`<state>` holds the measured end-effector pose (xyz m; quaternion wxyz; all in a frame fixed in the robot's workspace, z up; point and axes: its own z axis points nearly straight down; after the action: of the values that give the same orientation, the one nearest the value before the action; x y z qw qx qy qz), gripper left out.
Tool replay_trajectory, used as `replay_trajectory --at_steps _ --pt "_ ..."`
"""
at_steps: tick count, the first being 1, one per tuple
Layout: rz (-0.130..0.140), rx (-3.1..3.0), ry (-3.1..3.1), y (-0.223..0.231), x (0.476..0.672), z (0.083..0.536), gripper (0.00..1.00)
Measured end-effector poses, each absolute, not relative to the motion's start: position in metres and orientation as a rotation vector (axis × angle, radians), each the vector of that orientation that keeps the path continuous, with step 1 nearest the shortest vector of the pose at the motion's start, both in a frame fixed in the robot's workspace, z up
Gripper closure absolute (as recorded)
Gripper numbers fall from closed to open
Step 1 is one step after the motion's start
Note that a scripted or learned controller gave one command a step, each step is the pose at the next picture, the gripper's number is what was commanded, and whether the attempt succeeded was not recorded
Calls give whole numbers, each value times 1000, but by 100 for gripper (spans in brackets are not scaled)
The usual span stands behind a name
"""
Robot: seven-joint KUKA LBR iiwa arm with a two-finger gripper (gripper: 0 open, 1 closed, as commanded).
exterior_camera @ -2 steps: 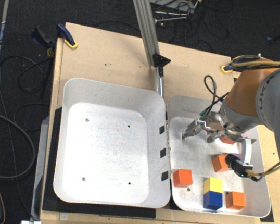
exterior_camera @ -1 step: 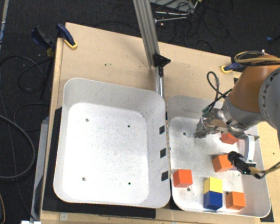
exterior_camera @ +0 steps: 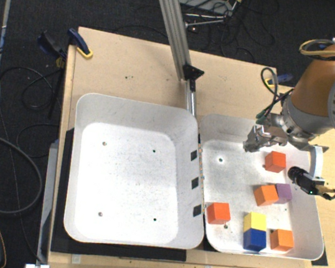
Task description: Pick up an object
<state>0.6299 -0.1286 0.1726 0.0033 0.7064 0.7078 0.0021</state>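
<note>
Frankly, whether the jaws of the small dark grey two-finger gripper [exterior_camera: 253, 144] are spread or pressed together cannot be told: the tool is a blurred, shadowed cluster seen from above, and nothing is visibly pinched in it. It hangs over the upper part of the right shallow white plastic bin [exterior_camera: 231, 131], under the grey arm with its orange band [exterior_camera: 322, 82], whose bulk is cut off by the right edge and covers the bin's far right corner.

Nearest to the gripper, just to its right and slightly lower, lies an orange cube [exterior_camera: 275, 161], apart from the tool. Further down sit a second orange block [exterior_camera: 266, 194] touching a small purple block [exterior_camera: 283, 193] on its right. Near the bin's front edge lie a third orange cube [exterior_camera: 219, 212] by the left wall, a yellow cube [exterior_camera: 254, 221] directly touching a blue cube [exterior_camera: 255, 239] below it, and a fourth orange cube [exterior_camera: 282, 240] just beside the blue one.

The left shallow white bin [exterior_camera: 89, 111] adjoins the right one along a shared edge. Both rest on a light wooden bench [exterior_camera: 128, 61]. A slanted grey metal pole [exterior_camera: 176, 21] crosses the top of the bench.
</note>
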Motion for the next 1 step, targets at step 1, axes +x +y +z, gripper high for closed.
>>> replay_trajectory --at_steps 1 --pt "6 2214 2221 -123 629 217 100"
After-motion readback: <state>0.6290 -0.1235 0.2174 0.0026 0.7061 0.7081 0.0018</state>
